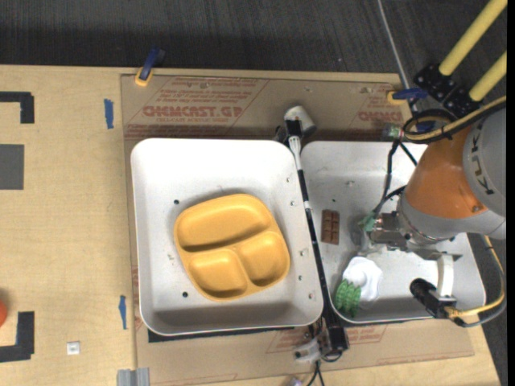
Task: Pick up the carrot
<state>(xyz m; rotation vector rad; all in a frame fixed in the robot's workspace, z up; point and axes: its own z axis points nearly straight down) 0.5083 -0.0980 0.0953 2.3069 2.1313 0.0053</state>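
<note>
Jaw state: we cannot tell. Grey two-finger gripper over right shallow white bin; carrot pickup unconfirmed.

Dark grey carpet floor along the top of the camera view; light tan bench top below it; brown cardboard sheet with red print lies on the bench; blue tape strips at its left edge; black tape marks on the bench at far left; lighting even, soft shadows.
</note>
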